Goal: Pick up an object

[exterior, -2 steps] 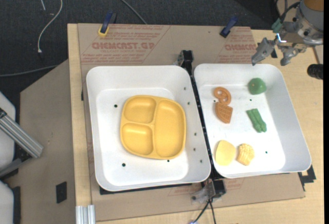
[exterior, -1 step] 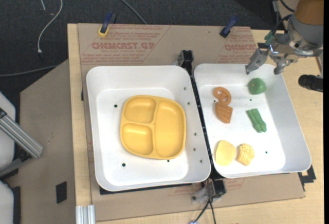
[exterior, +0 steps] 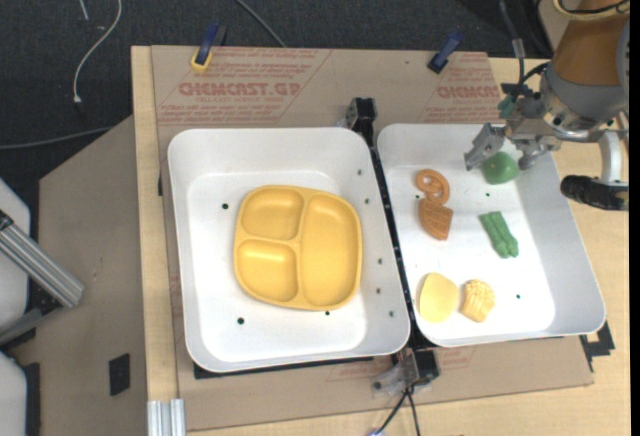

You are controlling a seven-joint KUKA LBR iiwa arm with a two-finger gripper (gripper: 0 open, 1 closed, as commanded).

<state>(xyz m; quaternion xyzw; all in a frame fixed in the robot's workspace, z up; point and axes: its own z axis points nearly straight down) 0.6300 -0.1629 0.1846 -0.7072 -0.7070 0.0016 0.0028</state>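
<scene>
— Gripper first: you asked how it stands. It hangs over the far part of the right bin, fingers spread on either side of a round green object. You can see the green piece between them, low at the tips, but whether they press on it I cannot tell you.

— And the rest of that bin?

— Nearer to you lies a green elongated piece, well apart from the claw. To its left sit an orange pretzel-shaped ring and, just below it, a brown wedge. At the near edge a pale yellow disc touches a yellow corn-like piece.

— The left bin?

— You have the left bin holding a yellow sectioned plate, three compartments, lying flat in the middle.
</scene>
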